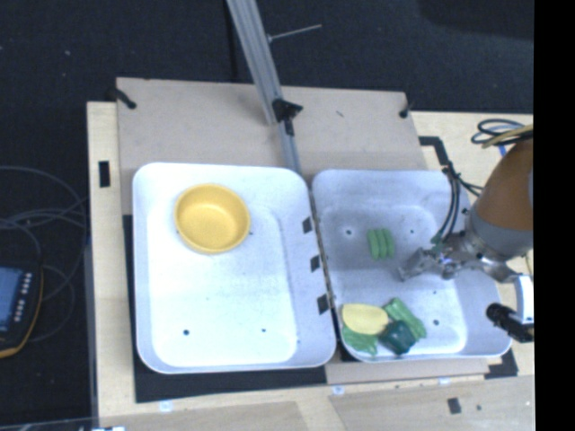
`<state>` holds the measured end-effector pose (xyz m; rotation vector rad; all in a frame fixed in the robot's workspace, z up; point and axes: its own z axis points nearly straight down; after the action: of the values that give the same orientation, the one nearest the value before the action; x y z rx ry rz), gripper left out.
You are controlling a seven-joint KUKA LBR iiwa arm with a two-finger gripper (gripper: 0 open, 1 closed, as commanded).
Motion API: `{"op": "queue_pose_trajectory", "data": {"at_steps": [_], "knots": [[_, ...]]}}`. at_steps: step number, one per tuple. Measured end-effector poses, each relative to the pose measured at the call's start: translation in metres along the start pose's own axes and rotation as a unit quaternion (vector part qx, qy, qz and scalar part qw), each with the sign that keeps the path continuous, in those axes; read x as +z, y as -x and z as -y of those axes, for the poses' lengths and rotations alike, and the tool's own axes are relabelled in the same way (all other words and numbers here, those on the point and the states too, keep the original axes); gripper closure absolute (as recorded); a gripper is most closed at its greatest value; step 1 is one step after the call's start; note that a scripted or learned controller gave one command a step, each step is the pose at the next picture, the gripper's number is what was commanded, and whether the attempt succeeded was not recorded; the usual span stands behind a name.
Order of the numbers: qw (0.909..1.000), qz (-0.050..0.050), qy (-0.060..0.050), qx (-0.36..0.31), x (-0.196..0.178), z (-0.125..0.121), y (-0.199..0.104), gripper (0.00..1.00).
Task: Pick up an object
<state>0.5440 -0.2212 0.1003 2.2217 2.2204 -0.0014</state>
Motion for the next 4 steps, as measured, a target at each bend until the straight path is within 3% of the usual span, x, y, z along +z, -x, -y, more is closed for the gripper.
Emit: {"op": "queue_pose_trajectory", "data": {"at_steps": [1,4], "knots": [[1.0000,0.000,0.002,0.000,-0.012,-0.001,0.000,1.00],[1.0000,0.000,0.003,0.000,-0.169,-0.009,0.000,1.00]]}}
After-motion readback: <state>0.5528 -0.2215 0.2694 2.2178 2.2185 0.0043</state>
